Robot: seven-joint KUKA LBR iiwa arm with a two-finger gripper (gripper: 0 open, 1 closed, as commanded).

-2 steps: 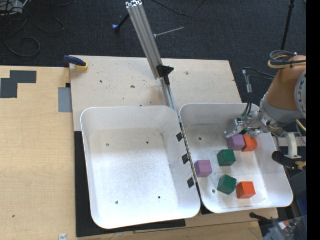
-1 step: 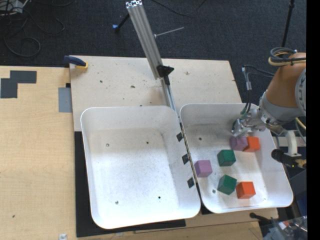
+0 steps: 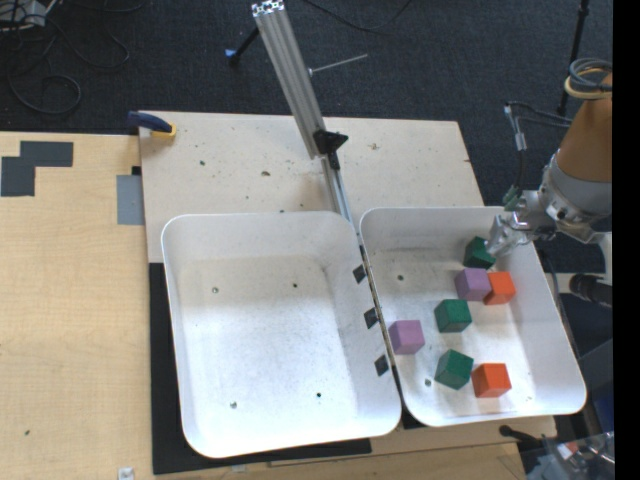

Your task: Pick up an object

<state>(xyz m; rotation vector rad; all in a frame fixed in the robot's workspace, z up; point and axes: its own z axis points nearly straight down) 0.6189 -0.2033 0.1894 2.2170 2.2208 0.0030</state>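
Note:
The right bin holds several small blocks. A dark green block lies near its far right side, and my gripper hangs right at that block's upper right edge, reaching in from the right. Just in front of it sit a purple block and an orange block, touching each other. Further forward are a green block, a second purple block, another green block and a second orange block.
The left bin stands beside the right one, with black clips along the shared rim. A slanted aluminium post rises behind the bins. A blue-and-yellow clamp lies at the bench's far left corner.

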